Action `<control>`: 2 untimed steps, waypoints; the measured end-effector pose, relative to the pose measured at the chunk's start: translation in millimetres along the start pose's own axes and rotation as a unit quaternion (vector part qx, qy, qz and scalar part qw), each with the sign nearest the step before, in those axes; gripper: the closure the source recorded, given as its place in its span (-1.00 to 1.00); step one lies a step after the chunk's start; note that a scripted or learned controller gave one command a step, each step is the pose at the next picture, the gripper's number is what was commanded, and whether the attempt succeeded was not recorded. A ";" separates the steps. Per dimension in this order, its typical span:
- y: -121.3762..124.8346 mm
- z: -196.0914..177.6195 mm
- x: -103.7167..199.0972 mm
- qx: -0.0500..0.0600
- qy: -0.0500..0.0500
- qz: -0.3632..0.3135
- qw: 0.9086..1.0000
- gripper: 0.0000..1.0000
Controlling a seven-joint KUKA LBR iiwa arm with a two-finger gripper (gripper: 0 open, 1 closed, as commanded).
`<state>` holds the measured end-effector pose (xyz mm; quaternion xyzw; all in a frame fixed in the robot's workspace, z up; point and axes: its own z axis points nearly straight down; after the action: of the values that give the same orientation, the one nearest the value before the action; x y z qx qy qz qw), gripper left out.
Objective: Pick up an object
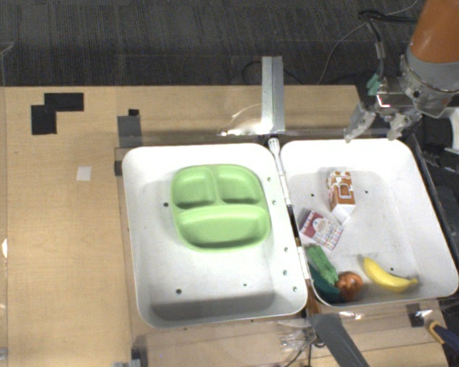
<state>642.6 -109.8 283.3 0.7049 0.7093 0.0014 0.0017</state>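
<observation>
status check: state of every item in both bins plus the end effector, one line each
end effector: open, above the right bin's far rim, holding nothing
green divided plate: flat in the left bin, right side up
small carton: lying in the right bin, apart from the rest
snack packet: lying flat, mid bin
green vegetable: lying by the near left wall
red fruit: beside the vegetable
banana: lying near the front wall

1. Your small orange-and-white carton (340, 187) lies near the middle of the right bin (425, 206).
2. A red-and-white packet (321, 229) lies tilted just below the carton.
3. The yellow banana (388, 275), a red-brown apple (350, 285) and a green leafy item (322, 264) sit along the near edge.
</observation>
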 end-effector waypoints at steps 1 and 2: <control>26.5 176.1 -2.4 0.000 0.000 -0.014 1.000 -1.00; -5.7 193.8 -27.1 -0.003 -0.001 -0.041 0.999 -1.00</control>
<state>637.9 -137.0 89.4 0.6751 0.7377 0.0030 0.0046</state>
